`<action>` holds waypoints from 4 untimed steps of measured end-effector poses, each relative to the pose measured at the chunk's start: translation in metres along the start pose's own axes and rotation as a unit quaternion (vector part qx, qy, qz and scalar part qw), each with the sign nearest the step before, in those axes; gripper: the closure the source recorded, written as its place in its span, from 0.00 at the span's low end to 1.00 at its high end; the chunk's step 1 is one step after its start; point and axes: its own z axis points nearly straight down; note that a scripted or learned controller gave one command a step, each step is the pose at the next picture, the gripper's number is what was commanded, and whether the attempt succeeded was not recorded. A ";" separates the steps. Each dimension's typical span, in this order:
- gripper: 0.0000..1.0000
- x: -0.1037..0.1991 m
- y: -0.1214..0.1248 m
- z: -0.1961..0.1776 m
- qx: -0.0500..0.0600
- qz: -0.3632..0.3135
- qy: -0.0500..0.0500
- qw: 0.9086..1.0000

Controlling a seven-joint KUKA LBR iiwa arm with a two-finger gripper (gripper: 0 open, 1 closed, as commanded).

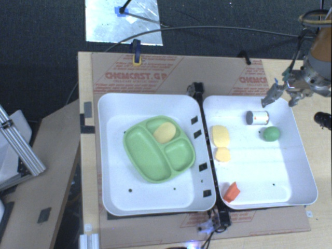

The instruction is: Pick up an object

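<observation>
Tool (282, 93) hovers over right bin's (303, 162) upper right rim, fingers spread, pinching nothing. Right bin holds grey-white cylinder (257, 118), green ball (271, 134) just below it, two yellow pieces (221, 141) near left wall, orange block (231, 191) at front. Left bin holds green divided plate (150, 157) with yellow lump (165, 133) in upper compartment.

A single camera looks down from above at a slant, set far enough back to take in both shallow white plastic bins at once. The left white bin (111, 154) serves as the landmark: it sits just left of the frame's centre, with the right white bin (298, 165) touching its right side. Beyond the left bin — toward the frame's top — the light wooden table (171, 69) ends against dark carpet. Left of that bin the table's edge shows; right of it, past the second bin, the view reaches the frame's edge.
</observation>
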 end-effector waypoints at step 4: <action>0.00 -0.010 0.013 0.145 -0.006 -0.002 -0.001 1.000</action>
